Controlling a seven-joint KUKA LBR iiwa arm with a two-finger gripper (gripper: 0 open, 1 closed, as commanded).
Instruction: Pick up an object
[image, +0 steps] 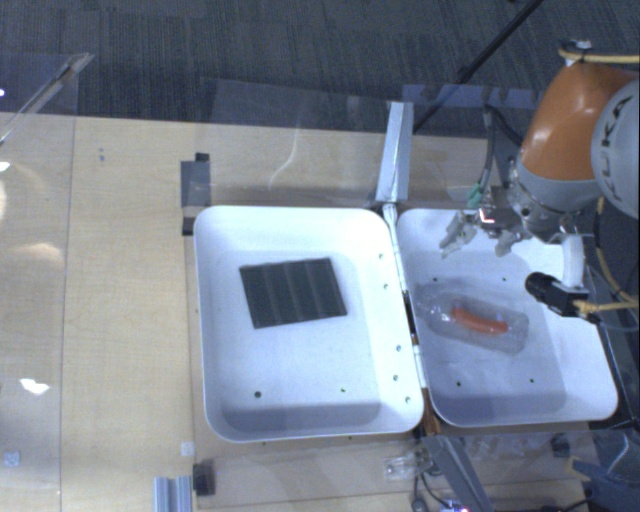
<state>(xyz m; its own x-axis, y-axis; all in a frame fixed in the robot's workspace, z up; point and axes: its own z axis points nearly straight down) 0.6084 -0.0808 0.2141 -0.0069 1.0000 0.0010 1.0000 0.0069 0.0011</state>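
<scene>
In left bin (215, 300): dark ribbed pad (293, 292), flat. In right bin (590, 385): clear packet with orange item (477, 321), mid-floor. Arm (575, 130) leans in from right; hand (480, 233) above bin's far end, fingers spread, empty, well apart from packet.

Count on inspection: two white bins, the left bin (215, 400) at frame centre and the right bin (590, 395) at lower right; one dark ribbed mat (293, 292) in the former; one clear packet with an orange item inside (477, 322) in the latter; one gripper (478, 238) at upper right
</scene>
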